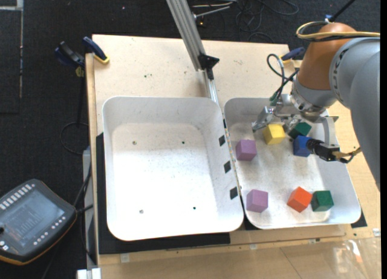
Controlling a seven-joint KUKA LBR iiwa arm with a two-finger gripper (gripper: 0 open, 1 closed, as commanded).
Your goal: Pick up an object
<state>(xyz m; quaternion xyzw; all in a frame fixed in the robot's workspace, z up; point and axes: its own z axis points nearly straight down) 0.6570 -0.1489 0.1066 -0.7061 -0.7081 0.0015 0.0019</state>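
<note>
The end effector (pixel 284 121) hangs low in the right white plastic bin (pixel 342 193), just above the small yellow cube (pixel 274 134) near the bin's far side; its grip state cannot be told.

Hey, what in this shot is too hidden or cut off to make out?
- Hand: the camera view shows it from above, under the grey and orange arm; finger state unreadable.
- Dark green cube and blue cube: partly covered by hand hardware.
- Grey handheld control pendant: cut by the left edge; screen too small to read.
</note>
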